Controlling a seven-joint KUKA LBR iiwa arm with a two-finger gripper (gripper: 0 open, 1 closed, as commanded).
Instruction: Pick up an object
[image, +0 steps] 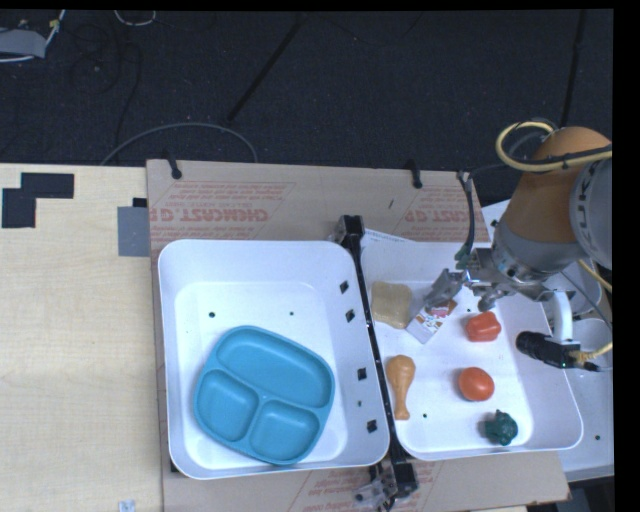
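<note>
Here the gripper (478, 285) hangs low over the right bin (560, 440), but whether its fingers are parted or clenched cannot be told from this slanted view. Just below them lies a red toy tomato (483, 326), with a small white tag (430, 320) close on their left and a tan bread slice (392, 303) farther left. Well below sit a second red tomato (476, 383), a drumstick (400, 385) and a dark green toy (501, 428). The left bin (180, 290) carries a blue divided plate (263, 394).

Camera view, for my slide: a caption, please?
Gripper over right bin of toy food; blue plate in left bin.
</note>
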